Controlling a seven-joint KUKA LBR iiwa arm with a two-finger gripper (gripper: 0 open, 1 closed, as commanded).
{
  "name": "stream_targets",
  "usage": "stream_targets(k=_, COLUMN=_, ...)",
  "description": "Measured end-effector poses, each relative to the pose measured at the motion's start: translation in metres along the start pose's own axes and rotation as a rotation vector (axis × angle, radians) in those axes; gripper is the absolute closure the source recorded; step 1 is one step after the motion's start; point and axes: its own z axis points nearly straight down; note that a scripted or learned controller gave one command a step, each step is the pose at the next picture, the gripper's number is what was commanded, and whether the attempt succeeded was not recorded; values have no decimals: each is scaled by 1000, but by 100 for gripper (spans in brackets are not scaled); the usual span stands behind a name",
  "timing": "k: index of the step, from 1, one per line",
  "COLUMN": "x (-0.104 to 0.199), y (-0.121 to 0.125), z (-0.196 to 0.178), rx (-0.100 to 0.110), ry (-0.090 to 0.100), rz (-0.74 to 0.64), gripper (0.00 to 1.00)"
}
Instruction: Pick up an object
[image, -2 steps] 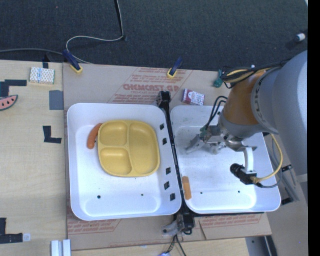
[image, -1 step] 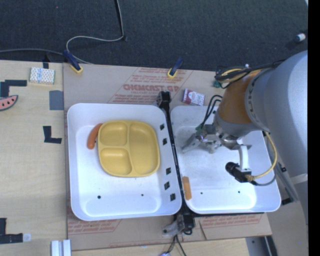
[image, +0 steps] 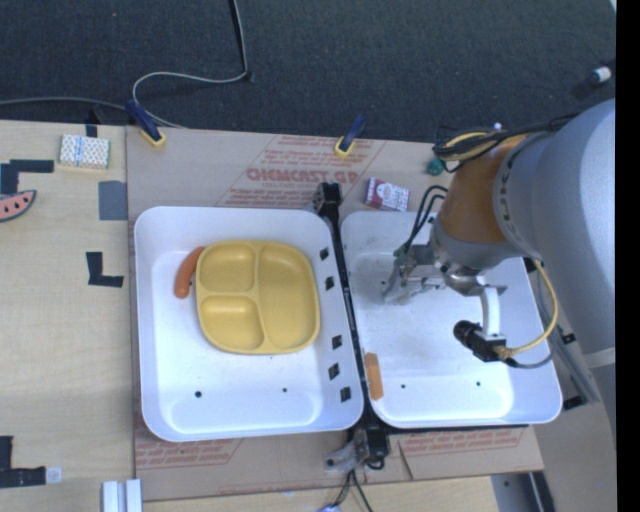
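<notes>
I'd go for the small orange piece lying against the right bin's left wall, probably light and stiff, best pinched across its width, though my tool's state I cannot tell

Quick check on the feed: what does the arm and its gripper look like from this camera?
The arm is bulky, rounded and light grey, with an orange band above the wrist. Yellow and black cables loop over the band, and a yellow cable curves down to a black connector. The gripper is small, grey and metallic.
</notes>
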Motion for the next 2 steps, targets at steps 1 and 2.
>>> stream_targets(k=1, x=1, y=0, z=-9, rx=1, ry=2, rz=-1, gripper=100)
stream_targets(k=2, x=2, y=0, z=-18, rx=2, ry=4, rz=-2, gripper=100)
